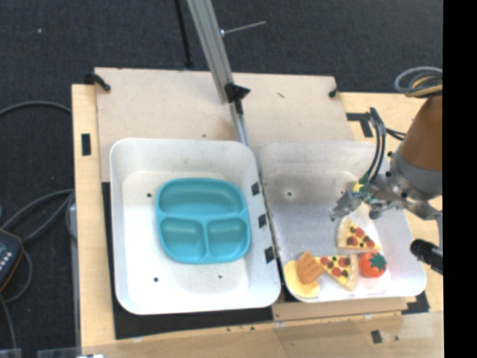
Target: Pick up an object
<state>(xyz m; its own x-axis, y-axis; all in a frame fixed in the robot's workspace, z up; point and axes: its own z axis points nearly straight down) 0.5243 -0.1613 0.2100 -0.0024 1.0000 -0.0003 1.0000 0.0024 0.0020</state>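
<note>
In the right bin [313, 170], several toy foods lie near the front right corner. A pizza slice [357, 237] lies furthest back, with a second pizza slice [337, 268] in front of it. A red strawberry [373, 265] sits to the right and an orange bread piece [308, 266] lies on a pale yellow disc [298, 286]. My gripper [361, 209] hangs just behind the first pizza slice. It is open, with its grey fingers [344, 205] spread apart and nothing between them.
The left bin [134, 162] holds a teal divided plate [202, 220]. A metal rail [212, 43] slants from the top down to the gap between the bins. The grey arm with its orange band [425, 136] comes in from the right edge.
</note>
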